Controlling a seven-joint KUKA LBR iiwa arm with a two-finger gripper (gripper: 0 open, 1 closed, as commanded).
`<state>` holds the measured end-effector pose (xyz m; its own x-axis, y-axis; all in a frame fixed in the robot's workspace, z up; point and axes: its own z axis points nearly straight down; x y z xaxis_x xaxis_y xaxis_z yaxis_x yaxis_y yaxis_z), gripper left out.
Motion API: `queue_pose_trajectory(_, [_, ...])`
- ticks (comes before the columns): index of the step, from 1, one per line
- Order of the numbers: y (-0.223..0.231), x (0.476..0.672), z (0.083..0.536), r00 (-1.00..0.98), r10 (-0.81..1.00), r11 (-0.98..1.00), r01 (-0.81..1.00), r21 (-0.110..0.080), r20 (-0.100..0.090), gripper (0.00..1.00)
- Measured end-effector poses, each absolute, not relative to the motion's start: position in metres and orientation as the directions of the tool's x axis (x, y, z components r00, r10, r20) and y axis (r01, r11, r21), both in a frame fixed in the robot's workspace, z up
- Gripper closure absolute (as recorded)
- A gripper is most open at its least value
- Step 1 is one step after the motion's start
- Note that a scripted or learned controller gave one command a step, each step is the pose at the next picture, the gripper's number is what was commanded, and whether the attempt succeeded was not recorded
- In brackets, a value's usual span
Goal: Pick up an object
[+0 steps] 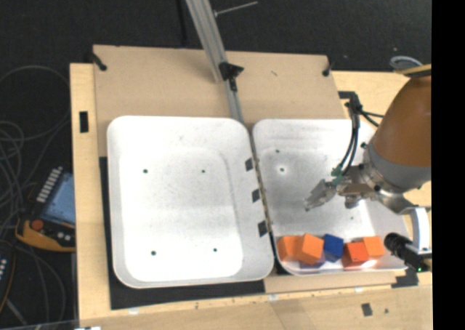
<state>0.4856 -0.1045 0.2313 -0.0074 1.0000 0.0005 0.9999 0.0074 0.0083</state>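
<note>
Arm parked over the right bin, blocks lined up along the near wall

From the overhead camera: the blocks sit in a row at the near edge of the right bin (290,139). There's an orange block (302,248) on the left of the row, a small blue block (333,246) just beside it, then another orange block (362,250) further right. All chunky little cubes, bright against the white. The tool (320,195) hangs above the middle of that same bin, pointing left, apart from the row, with the blocks lying nearer the camera than its tip. Nothing is between its fingers, and honestly I can't tell whether they're spread or pressed together. The left bin (182,198) sits alongside on the bench (174,81).
</note>
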Motion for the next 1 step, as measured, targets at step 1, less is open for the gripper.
queue_pose_trajectory(1, [-0.1750,0.4932,0.1272,0.005,1.000,-0.005,1.000,-0.005,-0.002,0.00])
